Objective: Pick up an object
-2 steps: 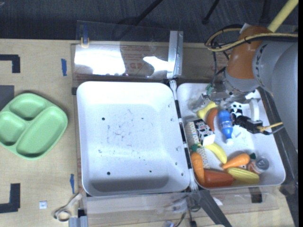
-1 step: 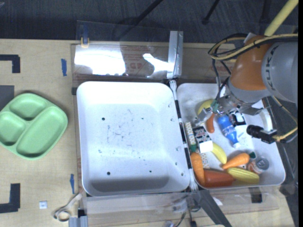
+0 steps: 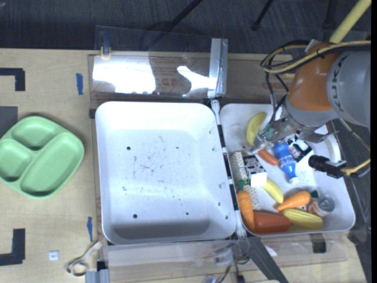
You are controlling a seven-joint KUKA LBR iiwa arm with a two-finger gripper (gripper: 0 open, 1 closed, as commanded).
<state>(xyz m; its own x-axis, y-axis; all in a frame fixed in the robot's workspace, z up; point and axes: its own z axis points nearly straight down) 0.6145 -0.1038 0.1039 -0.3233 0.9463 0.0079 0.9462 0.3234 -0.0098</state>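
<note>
The gripper hangs low in the right bin, at about one o'clock from that bin's middle, among small wires and hardware; whether it is released or clenched cannot be told, and nothing can be seen held in it. The grey arm with its orange band comes in from three o'clock.

The toys fill the left and lower parts of the right bin. A yellow banana lies at nine o'clock from the gripper, near it. A blue bottle lies just below, at six o'clock, beside a small orange piece. Toward the bin's near wall lie an orange carrot, a yellow corn cob, a red pepper and a small round can.

The left bin is white with faint scuff marks and a few dark dots, its whole floor open. The two bins touch along a shared rim at the middle. The worktop is pale wood; on it, at nine o'clock from the left bin and apart from it, sits a green divided tray. A clear panel stands at twelve o'clock behind the left bin
</note>
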